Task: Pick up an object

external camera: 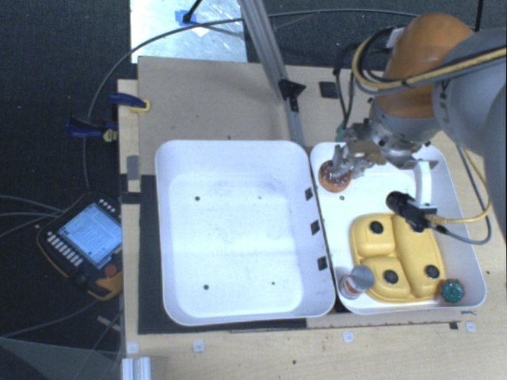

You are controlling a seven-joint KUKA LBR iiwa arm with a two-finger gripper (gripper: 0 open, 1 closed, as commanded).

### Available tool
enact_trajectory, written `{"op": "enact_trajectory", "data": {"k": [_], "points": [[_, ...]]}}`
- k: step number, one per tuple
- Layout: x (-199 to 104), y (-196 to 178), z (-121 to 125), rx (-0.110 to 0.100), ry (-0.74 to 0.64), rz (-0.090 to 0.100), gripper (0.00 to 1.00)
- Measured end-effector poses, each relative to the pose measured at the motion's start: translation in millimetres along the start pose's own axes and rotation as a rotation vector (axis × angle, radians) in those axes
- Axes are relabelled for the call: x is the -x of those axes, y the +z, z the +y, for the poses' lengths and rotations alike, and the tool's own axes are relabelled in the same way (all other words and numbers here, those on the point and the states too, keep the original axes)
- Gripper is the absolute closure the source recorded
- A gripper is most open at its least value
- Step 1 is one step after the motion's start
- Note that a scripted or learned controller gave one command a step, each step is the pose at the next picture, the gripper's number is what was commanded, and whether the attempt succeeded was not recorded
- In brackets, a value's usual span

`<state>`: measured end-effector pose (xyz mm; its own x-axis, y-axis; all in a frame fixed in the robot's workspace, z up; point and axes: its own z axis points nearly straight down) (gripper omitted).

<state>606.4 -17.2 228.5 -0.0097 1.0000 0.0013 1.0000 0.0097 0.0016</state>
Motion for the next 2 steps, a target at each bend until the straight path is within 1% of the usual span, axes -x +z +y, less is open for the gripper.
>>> {"op": "enact_trajectory", "data": {"k": [1, 2], "points": [[-46.3, -6.5, 5.0, 0.001, 0.0, 0.001, 1.0], [-96.1, 4.6, 15.4, 0.0, 0.0, 0.001, 1.0]]}}
